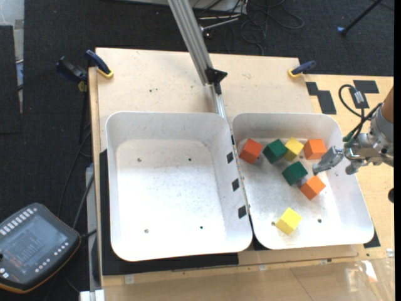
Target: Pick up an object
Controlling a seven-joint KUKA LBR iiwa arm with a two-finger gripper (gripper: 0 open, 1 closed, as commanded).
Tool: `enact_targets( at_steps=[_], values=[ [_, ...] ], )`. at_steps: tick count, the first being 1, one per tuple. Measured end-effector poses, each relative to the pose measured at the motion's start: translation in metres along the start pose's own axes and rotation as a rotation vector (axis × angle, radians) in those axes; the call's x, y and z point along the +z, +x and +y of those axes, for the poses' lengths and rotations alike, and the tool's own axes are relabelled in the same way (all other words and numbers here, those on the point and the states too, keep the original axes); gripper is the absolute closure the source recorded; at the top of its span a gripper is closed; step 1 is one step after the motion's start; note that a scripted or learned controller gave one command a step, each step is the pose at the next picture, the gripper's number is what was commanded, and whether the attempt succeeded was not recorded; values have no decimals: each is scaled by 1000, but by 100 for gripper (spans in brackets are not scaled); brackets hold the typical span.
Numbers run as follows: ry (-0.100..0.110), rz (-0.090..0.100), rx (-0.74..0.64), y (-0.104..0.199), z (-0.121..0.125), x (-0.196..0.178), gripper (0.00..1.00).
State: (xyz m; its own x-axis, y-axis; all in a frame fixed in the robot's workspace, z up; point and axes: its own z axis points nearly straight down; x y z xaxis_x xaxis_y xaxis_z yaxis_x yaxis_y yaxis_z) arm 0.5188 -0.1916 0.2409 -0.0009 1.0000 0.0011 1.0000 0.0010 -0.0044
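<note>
Bright, even overhead light, soft faint shadows beside the cubes (287, 156), mild softness, dark floor surround.

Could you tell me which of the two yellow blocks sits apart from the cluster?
The yellow block near the right bin's front edge sits alone; the other yellow block is packed among the green and orange ones.

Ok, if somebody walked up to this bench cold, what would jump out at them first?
Probably the bright blocks clustered in the right bin: three orange, two green and two yellow, one yellow block sitting apart nearer the front. Next, the tool reaching in from the right, over that bin's right side, close to an orange block. The left bin is a big white expanse beside it.
</note>
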Motion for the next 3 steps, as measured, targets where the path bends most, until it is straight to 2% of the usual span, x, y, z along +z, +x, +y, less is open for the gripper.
enact_targets(
  at_steps=[1, 2, 3],
  values=[
    [-5, -1, 0, 0, 1, -2, 0],
    [0, 0, 1, 10, -4, 50, 0],
    [0, 0, 2, 3, 3, 105, 0]
  ],
)
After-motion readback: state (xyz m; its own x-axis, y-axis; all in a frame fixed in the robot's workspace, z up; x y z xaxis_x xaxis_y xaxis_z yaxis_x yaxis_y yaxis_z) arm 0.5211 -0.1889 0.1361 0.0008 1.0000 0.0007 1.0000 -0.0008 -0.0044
